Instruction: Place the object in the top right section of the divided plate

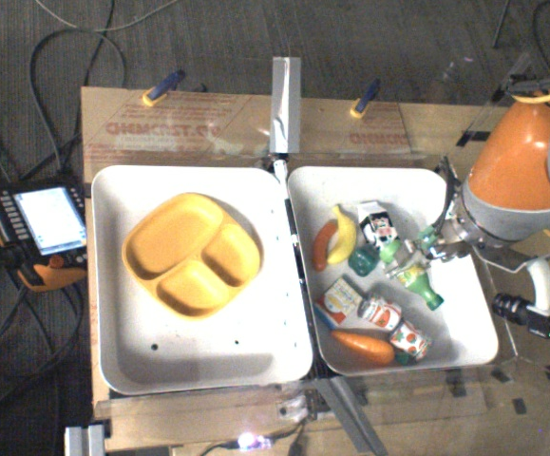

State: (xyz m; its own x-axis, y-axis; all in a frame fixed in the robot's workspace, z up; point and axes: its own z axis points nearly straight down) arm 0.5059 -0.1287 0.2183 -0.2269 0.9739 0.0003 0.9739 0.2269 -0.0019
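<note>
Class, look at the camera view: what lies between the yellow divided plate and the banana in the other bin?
In the camera view, between the divided plate and the banana lie bare white floor of the left bin, the two bins' adjoining rims, and a red sausage-shaped toy touching the banana's left side.

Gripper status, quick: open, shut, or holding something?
Gripper: cannot be told; it sits low in the right bin among the toys, by the green bottle.
</note>
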